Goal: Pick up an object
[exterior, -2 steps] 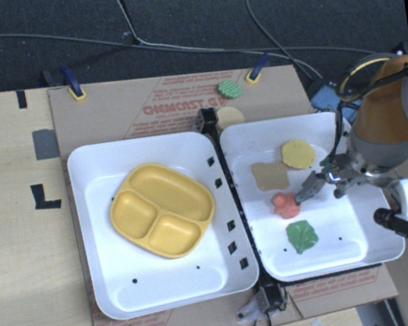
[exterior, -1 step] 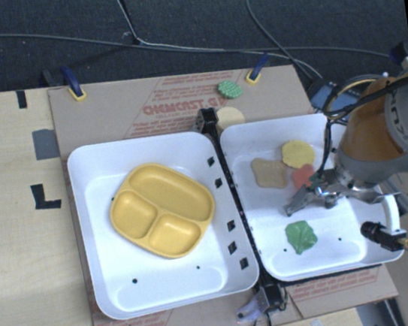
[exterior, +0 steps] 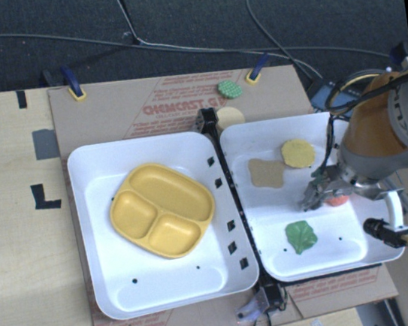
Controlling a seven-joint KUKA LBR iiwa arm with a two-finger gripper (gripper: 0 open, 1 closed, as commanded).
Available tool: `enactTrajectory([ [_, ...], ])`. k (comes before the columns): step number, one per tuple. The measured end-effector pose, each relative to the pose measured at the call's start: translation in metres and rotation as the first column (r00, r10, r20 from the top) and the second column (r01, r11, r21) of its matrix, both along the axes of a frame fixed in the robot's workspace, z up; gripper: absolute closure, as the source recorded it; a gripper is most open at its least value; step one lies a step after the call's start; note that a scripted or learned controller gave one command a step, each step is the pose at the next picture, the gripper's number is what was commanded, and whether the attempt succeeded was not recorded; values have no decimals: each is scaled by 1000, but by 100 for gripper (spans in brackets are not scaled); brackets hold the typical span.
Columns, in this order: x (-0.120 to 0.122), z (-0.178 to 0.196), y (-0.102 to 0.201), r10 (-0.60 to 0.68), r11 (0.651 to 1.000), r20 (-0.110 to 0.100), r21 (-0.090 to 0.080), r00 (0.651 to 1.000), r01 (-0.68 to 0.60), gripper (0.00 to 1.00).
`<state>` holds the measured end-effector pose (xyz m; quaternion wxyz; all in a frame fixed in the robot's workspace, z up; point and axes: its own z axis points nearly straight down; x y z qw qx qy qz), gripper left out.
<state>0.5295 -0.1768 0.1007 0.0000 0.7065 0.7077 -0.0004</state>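
The tool (exterior: 314,197) hangs low in the right bin (exterior: 279,261); whether it is apart or together, I cannot tell. A small red thing (exterior: 337,198) lies just beside it. Nearby lie a green leafy piece (exterior: 302,236), a tan flat piece (exterior: 267,173) and a yellow round piece (exterior: 297,153). The left bin (exterior: 108,286) holds a yellow divided tray (exterior: 162,209). Both bins sit on cardboard (exterior: 141,99) over the wooden bench (exterior: 12,248).

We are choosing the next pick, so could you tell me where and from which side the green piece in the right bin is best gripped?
Judging by its pose, grip the green piece across its narrower middle, coming straight down from above. It lies flat and crumpled on the right bin floor, apart from the walls and the other items, so both fingers should have room either side.
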Motion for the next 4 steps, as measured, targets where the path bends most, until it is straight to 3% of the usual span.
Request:
enactTrajectory([
  [3, 11, 170, -16, 0, 1000, 6, -1, 1000, 0, 100],
  [4, 21, 171, 30, 4, 1000, 1, 2, 1000, -4, 100],
])
